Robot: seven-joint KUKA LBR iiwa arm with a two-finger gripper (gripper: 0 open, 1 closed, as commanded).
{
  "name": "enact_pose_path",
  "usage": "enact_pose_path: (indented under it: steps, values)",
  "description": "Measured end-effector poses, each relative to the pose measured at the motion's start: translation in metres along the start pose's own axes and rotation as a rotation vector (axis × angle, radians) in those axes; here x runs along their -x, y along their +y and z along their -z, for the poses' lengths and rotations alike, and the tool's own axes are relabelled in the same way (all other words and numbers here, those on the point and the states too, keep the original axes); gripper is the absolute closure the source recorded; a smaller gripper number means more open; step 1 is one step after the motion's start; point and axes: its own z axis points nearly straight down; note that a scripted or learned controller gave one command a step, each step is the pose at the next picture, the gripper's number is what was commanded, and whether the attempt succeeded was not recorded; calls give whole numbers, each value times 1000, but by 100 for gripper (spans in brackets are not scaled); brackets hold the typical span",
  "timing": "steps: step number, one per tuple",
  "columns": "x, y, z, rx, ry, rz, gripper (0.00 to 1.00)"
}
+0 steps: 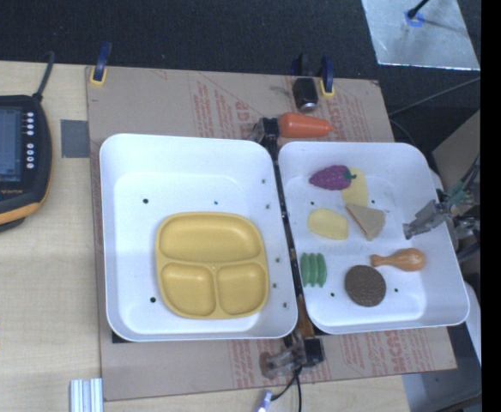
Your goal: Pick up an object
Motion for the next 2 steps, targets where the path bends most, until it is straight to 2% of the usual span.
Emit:
enact_pose_path:
  steps: [1, 2]
  values:
    - [-15, 49, -137, -3, 0, 1, 0]
    - [-73, 89, -186, -1, 0, 2, 0]
